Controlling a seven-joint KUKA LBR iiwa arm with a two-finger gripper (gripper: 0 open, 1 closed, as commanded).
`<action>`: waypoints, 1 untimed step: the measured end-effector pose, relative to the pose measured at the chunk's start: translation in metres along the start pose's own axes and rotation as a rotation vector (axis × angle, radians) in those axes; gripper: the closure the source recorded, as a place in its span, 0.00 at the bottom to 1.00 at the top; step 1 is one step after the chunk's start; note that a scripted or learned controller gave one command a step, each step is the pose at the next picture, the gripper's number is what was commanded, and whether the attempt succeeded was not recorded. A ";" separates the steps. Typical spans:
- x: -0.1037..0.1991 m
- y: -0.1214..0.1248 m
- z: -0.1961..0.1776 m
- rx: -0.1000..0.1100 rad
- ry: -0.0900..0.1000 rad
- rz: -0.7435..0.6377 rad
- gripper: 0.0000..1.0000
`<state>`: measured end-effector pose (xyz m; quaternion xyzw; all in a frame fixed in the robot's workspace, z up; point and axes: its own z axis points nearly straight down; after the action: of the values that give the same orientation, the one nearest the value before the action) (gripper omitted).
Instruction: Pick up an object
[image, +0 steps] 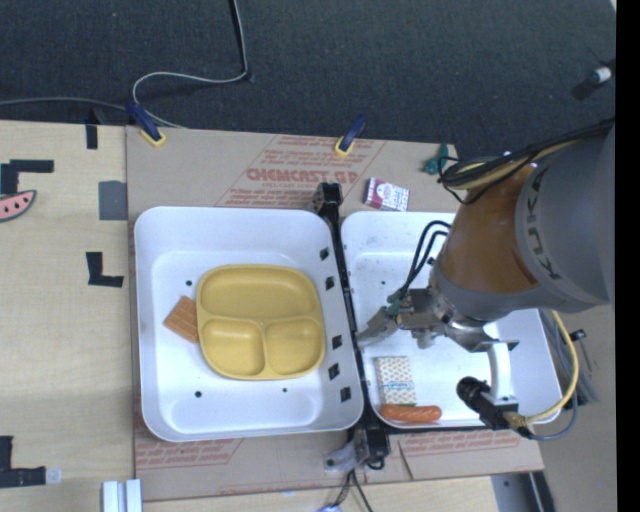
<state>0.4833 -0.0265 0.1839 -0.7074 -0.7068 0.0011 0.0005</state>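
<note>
The grey arm (560, 230), smooth and rounded with its orange band, bulked over the right bin (400, 235) and hid much of that bin's floor. Left of that bin, touching it along a black divider, sat the left bin (160, 330), a shallow white plastic tub with rounded corners. Most of its floor was taken by a yellow tray (262, 320), a matte plastic dish with soft corners, one long compartment at the back and two smaller ones in front. A thin tan wafer-like piece (182, 320) stuck out from under the tray's left edge. In the right bin, near its front wall, lay a small square packet (396, 377) with a fine printed pattern, and just in front of that an orange, sausage-shaped object (411, 412), glossy and rounded at the ends. The gripper (378, 327) hung above the packet, close to the divider, its metal fingers pointing toward the left bin; whether they were parted or pressed together could not be made out. Behind the right bin, on the cardboard sheet (230, 170), lay a small red-and-white carton (385, 194).
</note>
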 end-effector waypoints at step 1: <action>0.054 0.000 0.000 0.000 0.001 -0.003 0.00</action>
<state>0.4832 0.0275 0.1838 -0.7063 -0.7079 0.0006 0.0011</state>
